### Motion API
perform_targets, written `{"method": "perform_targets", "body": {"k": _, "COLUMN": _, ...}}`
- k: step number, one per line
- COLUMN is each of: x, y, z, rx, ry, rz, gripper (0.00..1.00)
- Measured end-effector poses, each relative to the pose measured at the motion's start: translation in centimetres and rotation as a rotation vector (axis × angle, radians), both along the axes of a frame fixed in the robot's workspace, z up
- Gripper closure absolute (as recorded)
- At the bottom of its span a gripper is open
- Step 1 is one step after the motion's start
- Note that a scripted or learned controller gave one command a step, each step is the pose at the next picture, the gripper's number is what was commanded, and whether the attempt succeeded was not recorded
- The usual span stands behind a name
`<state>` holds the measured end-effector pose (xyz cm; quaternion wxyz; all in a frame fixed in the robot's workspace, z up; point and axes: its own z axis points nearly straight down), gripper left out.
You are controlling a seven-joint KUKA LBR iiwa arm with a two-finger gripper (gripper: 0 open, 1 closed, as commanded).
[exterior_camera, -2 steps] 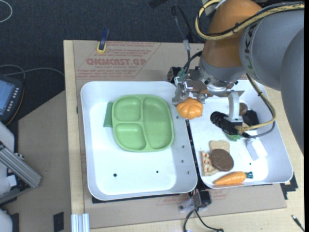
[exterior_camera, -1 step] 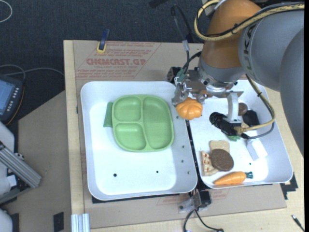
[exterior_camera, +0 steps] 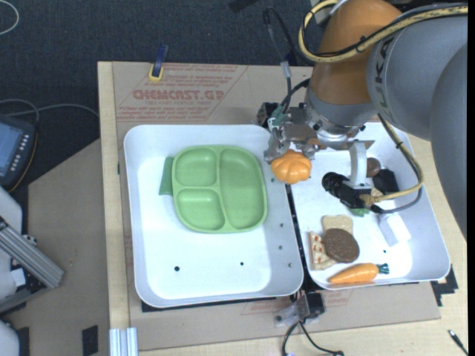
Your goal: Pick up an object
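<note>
Grey arm reaching in from right, wrist down, fingers (exterior_camera: 291, 148) apparently closed

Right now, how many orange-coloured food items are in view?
2: a small orange pumpkin under the gripper between the bins, and a carrot at the right bin's near edge. The arm may hide others.

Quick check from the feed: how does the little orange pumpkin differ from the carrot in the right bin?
The pumpkin is round and squat; the carrot is long and tapered. The pumpkin sits at the seam between the two bins, directly under the gripper; the carrot lies flat along the right bin's near edge, away from the arm. The carrot has a green tip; no green is visible on the pumpkin. Both are orange toy foods.
</note>
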<state>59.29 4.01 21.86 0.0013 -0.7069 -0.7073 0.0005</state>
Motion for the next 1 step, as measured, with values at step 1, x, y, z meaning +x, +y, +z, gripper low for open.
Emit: {"method": "perform_targets", "body": {"k": 1, "x": 0.59, "y": -1.73, "z": 0.94, "rx": -0.001, "ry": -0.005, "rz": -0.002, "gripper": 1.0}}
